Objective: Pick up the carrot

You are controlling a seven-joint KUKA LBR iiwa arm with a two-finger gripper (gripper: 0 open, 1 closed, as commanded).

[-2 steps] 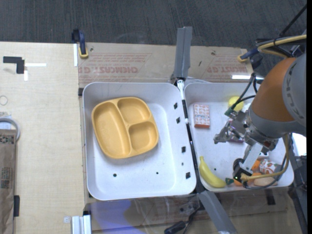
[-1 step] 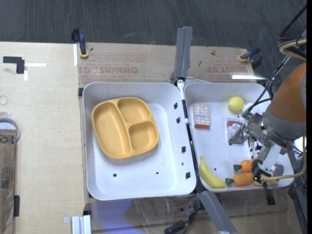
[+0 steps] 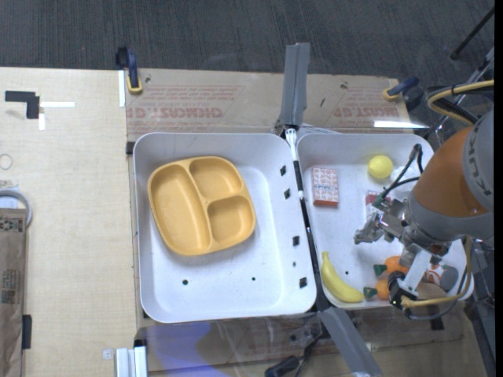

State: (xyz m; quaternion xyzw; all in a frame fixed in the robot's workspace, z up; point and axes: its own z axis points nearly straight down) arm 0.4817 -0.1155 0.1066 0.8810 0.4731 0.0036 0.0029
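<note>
Fingers: state cannot be told; the gripper (image 3: 391, 251) is seen low over the lower right part of the right bin (image 3: 346, 151), its tip hidden among metal parts and cables, and nothing is shown held between them. Arm (image 3: 456, 183): grey with orange band, entered from the right, wrist tilted down over the bin. Carrot (image 3: 391, 267): a small orange piece with a touch of green is seen just beside the gripper tip, near the bin's front edge; a second orange item (image 3: 383, 289) lies just below it, and which of the two is the carrot cannot be settled. Step judged in hand: approach or descent for the grasp, the lift not yet made. Next move judged to call for the tip to be centred on the orange piece, closed on it, and raised clear. Nearby in the same bin: banana (image 3: 338, 281) at the front left, yellow ball (image 3: 380, 166) at the back, small red-and-white box (image 3: 325, 187). Left bin (image 3: 149, 234): a yellow divided plate (image 3: 202, 204). Both bins are carried on the counter (image 3: 63, 210).
</note>
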